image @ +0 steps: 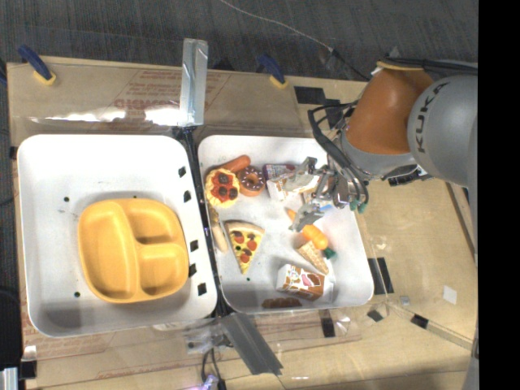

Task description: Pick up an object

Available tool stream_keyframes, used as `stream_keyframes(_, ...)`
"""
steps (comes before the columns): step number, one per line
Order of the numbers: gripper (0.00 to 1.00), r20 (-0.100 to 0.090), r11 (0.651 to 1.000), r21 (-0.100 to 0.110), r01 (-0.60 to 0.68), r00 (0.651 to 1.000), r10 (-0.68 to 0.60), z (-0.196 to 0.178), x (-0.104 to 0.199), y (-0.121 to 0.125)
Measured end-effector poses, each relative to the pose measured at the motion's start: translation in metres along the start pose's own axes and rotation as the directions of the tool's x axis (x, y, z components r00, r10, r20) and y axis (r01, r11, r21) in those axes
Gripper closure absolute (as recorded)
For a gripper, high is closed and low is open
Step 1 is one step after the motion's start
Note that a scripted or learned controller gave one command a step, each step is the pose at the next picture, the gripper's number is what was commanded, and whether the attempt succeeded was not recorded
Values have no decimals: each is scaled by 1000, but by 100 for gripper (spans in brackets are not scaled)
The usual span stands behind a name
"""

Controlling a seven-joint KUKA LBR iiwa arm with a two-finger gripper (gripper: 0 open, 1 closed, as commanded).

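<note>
Overhead, the gripper [318, 200] hangs low in the right bin [351, 276], amid toy food; whether it is spread or closed cannot be told. Just below it lies an orange piece [314, 237]. A pizza slice [244, 243], round pizza [221, 187] and donut [250, 180] sit further left. A yellow divided tray [132, 249] rests in the left bin [49, 159].
</note>
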State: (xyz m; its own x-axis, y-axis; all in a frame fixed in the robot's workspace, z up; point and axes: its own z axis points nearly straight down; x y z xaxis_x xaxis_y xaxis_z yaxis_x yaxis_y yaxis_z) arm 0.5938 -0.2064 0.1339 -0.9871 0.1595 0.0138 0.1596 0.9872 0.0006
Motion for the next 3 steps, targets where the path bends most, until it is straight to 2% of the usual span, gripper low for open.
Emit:
stream_keyframes(1,0,16,999,0,-41,999,41,41,41,1)
stream_keyframes(2,100,22,999,1,-33,999,33,29,39,3)
stream_keyframes(3,100,28,999,-1,-35,999,35,-81,9,70)
